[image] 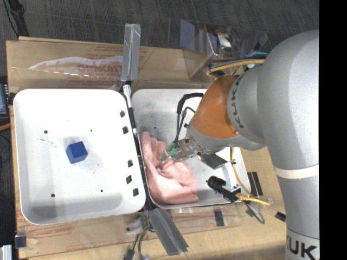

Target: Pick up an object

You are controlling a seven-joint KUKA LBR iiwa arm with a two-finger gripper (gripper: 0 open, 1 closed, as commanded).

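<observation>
A crumpled pink cloth (168, 175) lies in the right bin (157, 104), against its left wall and front edge. My gripper (174, 151) is down on the cloth's upper right part, touching its folds. The grey arm with its orange band covers much of this bin from the right. A small blue cube (76, 151) sits alone in the left bin (32, 112), left of its middle, far from the gripper.
A divider with black clips (130, 145) separates the two bins. Brown cardboard (70, 64) lies behind the bins. A grey metal strut (130, 53) rises at the back between them.
</observation>
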